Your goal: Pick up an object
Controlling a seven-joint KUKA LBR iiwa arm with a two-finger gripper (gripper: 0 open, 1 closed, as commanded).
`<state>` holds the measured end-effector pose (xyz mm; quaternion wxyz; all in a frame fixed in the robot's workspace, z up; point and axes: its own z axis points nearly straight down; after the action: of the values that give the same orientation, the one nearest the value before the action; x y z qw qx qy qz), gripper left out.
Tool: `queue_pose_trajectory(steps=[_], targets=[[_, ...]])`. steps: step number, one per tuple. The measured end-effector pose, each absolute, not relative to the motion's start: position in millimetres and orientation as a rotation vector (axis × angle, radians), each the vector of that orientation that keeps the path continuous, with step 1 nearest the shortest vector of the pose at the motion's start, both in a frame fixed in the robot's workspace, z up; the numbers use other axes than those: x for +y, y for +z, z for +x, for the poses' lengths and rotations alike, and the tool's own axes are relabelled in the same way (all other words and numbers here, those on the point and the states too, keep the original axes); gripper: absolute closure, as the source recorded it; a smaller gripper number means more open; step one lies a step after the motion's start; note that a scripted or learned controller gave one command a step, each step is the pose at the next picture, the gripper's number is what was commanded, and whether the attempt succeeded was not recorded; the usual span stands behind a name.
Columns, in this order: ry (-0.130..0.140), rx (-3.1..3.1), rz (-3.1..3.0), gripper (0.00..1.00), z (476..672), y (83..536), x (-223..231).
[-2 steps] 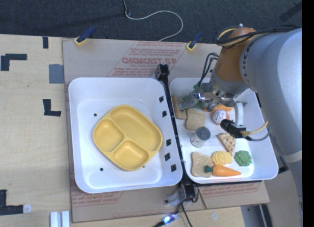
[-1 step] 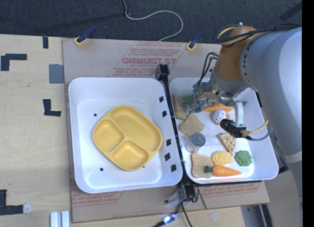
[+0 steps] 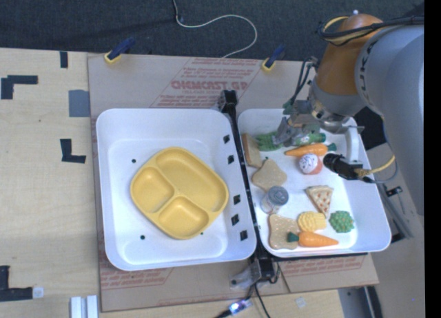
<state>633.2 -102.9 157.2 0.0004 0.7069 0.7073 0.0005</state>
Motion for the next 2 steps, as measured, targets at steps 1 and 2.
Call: queue_pose_trajectory(steps=[1,2], targets=[[0.002,2.221,2.219,1.0,629.4,217.8,-105.9],[-0.003,2.225,2.222,1.0,629.4,222.7,-105.4]])
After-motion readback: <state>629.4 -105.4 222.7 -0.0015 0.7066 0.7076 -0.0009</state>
